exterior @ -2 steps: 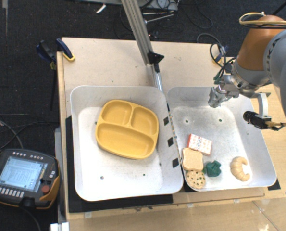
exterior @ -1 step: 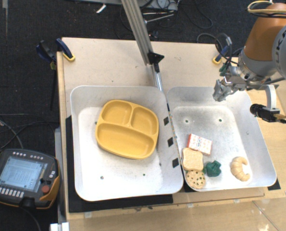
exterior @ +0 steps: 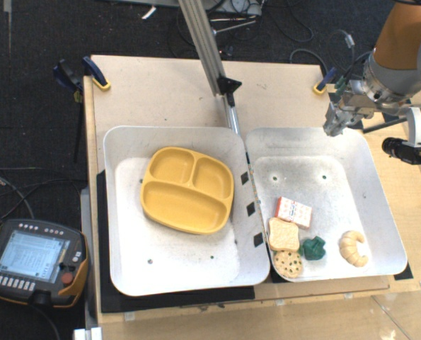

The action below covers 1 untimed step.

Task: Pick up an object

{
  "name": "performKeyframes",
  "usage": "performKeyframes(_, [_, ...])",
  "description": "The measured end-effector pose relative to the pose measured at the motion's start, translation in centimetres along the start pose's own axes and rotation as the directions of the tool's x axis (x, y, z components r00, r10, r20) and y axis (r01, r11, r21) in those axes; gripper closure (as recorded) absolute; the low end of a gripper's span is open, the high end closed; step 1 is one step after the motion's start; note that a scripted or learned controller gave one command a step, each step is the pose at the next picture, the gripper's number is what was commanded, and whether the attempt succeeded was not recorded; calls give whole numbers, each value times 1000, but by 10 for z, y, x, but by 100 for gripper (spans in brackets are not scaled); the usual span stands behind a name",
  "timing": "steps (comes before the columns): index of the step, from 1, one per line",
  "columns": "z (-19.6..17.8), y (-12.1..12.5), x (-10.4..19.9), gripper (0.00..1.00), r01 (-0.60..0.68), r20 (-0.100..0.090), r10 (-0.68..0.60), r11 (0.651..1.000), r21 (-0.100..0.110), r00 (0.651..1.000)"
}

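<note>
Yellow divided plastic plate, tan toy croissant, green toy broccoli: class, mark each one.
Yellow divided plastic plate [exterior: 187,190], camera view, centre ridge.
Tan toy croissant [exterior: 354,248], camera view, middle.
Green toy broccoli [exterior: 313,248], camera view, top.

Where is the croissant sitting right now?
The croissant lies in the near right corner of the right bin, just right of the small green toy, apart from it, with the end effector up over the bin's far edge.
</note>
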State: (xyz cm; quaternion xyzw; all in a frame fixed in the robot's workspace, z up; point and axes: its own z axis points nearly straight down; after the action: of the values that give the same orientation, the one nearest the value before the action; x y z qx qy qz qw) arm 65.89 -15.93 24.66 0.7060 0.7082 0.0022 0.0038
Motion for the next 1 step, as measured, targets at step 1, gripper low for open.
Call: performKeyframes(1, [-3,-13,55,100,4,-4,-4,1000,9,1000])
